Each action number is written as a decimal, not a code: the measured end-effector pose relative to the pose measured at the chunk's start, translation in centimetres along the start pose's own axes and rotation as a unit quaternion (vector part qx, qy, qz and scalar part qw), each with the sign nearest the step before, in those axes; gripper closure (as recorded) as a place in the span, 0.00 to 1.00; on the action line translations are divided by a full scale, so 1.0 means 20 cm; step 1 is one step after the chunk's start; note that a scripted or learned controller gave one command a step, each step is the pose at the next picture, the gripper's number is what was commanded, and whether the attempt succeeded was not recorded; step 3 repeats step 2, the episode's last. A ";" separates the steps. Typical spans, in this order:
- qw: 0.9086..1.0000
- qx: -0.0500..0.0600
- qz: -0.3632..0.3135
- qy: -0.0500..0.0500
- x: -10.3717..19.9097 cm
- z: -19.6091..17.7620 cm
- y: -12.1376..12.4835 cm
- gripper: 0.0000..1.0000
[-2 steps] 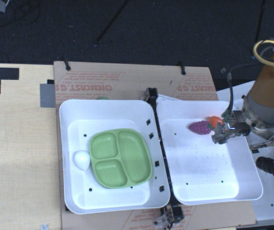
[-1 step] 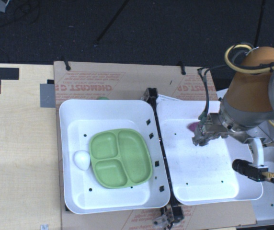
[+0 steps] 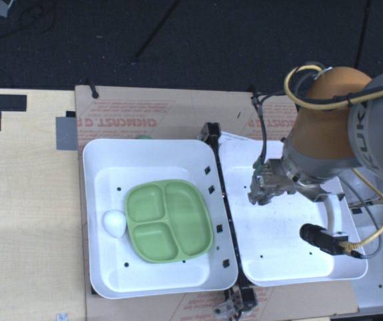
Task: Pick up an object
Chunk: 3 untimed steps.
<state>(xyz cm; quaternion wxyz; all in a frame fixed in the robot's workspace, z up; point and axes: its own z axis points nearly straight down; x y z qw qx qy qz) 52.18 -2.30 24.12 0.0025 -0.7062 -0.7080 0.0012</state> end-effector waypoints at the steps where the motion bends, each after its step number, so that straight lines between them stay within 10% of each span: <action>1: 1.000 -0.001 -0.001 0.000 0.31 0.00 0.05 1.00; 3: 1.000 -0.001 -0.001 0.000 0.55 -0.02 0.09 1.00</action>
